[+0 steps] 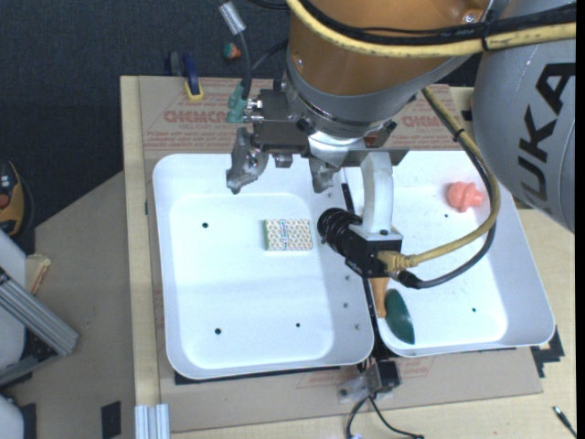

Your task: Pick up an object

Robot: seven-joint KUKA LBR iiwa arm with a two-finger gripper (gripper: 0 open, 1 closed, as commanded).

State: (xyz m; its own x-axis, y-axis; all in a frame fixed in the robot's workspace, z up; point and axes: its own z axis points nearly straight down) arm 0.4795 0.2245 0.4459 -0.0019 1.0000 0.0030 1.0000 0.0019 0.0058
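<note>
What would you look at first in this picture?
Probably the big orange and grey robot arm reaching over the two white bins from the right. Its gripper hangs open above the left bin, close to a small patterned packet. A pink toy lies in the right bin.

A small flat rectangular pad, pale yellow with a light blue-and-white patterned middle (288, 234), is seen lying flat in the upper middle of the left white bin. A pink lumpy soft toy (464, 196) is found near the far right of the right bin. A dark green oval object (399, 315) is laid against that bin's near left wall.
</note>
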